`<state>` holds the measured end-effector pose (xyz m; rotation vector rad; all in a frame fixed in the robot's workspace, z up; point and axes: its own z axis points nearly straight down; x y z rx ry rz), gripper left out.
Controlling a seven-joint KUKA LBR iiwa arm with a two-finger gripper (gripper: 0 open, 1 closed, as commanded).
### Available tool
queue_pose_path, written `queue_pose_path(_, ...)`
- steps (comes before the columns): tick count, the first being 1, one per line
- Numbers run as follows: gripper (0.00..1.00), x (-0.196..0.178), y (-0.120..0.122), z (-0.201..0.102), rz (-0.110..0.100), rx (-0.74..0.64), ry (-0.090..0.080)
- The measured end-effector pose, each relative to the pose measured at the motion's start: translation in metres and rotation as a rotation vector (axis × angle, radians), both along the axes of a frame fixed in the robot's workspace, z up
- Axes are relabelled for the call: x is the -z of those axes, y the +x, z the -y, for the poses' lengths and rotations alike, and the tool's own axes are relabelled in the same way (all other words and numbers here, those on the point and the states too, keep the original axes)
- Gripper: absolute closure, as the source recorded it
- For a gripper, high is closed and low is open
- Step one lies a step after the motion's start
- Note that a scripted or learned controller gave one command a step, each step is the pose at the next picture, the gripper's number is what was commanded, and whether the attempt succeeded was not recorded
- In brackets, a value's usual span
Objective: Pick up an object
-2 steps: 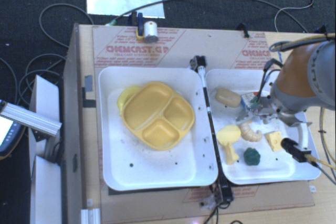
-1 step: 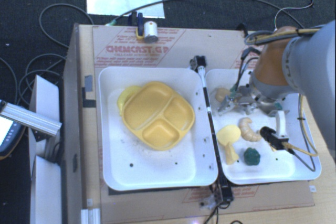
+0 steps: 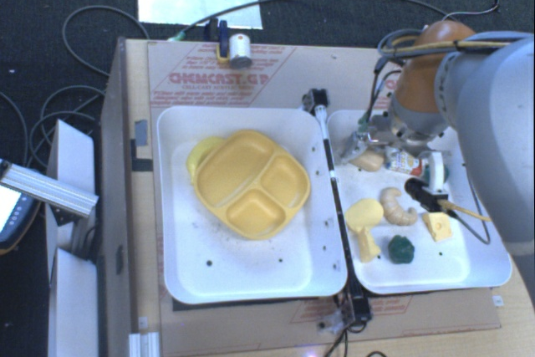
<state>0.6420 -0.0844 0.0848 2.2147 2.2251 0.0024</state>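
Tool hangs low over the upper-left part of the right bin, under the grey arm with its orange band. Whether it is spread or closed cannot be told from this view, and nothing can be seen gripped in it.

Nearest to it lies a small tan piece, just beside the tool toward 6 o'clock and possibly touching it; contact cannot be confirmed. That looks like the likeliest target, so the coming move probably turns on a short drop toward 6 o'clock, not a reach.

Other candidates sit farther toward 6 o'clock in the same bin: a pale yellow mushroom-shaped toy with its stem pointing to 6 o'clock, a curved cream piece whose long axis runs roughly from 11 to 5 o'clock, a dark green lump and a yellow wedge.

Well apart, toward 9 o'clock, the left bin holds a yellow divided tray across the wall between the bins.
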Motion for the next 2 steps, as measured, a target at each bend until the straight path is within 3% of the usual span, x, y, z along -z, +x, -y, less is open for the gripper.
queue_pose_path(1,1.00,-0.010,-0.001,0.001,-0.003,-0.004,-0.002)
queue_pose_path(2,1.00,-0.101,-0.015,-0.050,0.002,-0.001,0.001)
